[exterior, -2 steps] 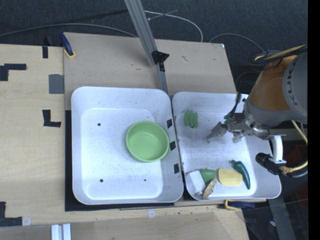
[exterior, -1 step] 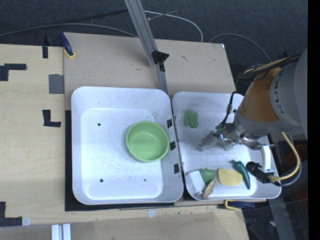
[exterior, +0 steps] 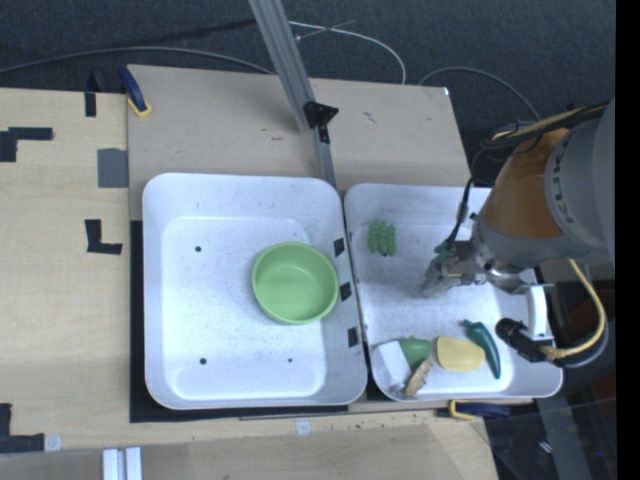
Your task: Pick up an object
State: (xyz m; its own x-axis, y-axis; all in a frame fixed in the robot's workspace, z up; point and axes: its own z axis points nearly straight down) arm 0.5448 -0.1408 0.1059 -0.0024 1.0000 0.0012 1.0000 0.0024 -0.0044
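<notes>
Jaws: cannot tell whether they stand open or closed; the gripper (exterior: pixel 437 280) is small and blurred, low over the floor of the right bin (exterior: pixel 410 208), roughly mid-bin. Nothing visible between its tips.

Arm (exterior: pixel 540 203) comes in from the right, orange band just above the wrist, its bulk covering the right bin's right wall.

Objects in right bin:
- small green ridged piece (exterior: pixel 381 237), up and left of the gripper, near the left wall, apart from the tips.
- cluster along the near edge: green piece (exterior: pixel 415 350), yellow rounded piece (exterior: pixel 459 354) just beside it, a tan stick-like piece (exterior: pixel 418 376) at the near-left corner, and a dark green pepper-shaped piece (exterior: pixel 483 342) to the right of the yellow one. All lie below the gripper, not touching it.

Left bin (exterior: pixel 180 218): a light green bowl (exterior: pixel 294 283) upright, right of centre, near the shared wall.

Obstructions: a grey slanted pole (exterior: pixel 285 53) runs down from the top to the junction of the two bins. Black cable and fitting (exterior: pixel 520 336) hang at the arm's lower right.

Open room: bare floor between gripper and ridged piece, and across the right bin's upper half. Cluster is crowded against the near rim.
</notes>
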